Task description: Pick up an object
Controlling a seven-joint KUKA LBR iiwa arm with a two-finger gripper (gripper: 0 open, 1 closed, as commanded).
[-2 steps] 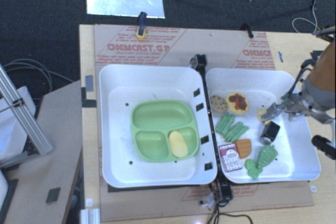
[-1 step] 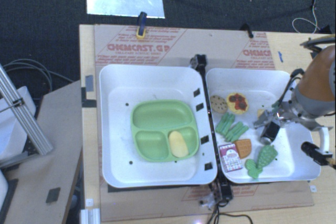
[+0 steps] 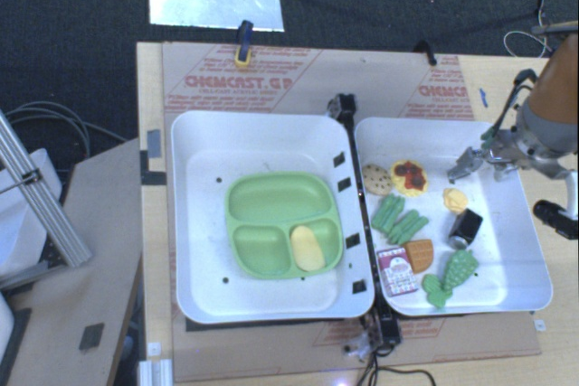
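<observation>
One gripper (image 3: 470, 164) hovers, seemingly empty, over the right bin's (image 3: 516, 221) far edge.

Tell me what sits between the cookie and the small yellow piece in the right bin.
In the camera view, a small pizza lies between the cookie and the yellow piece, touching or nearly touching the cookie.

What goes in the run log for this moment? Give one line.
gripper: above right bin, holding nothing | nearest: yellow piece | green tray: left bin | task: not yet picked
</observation>
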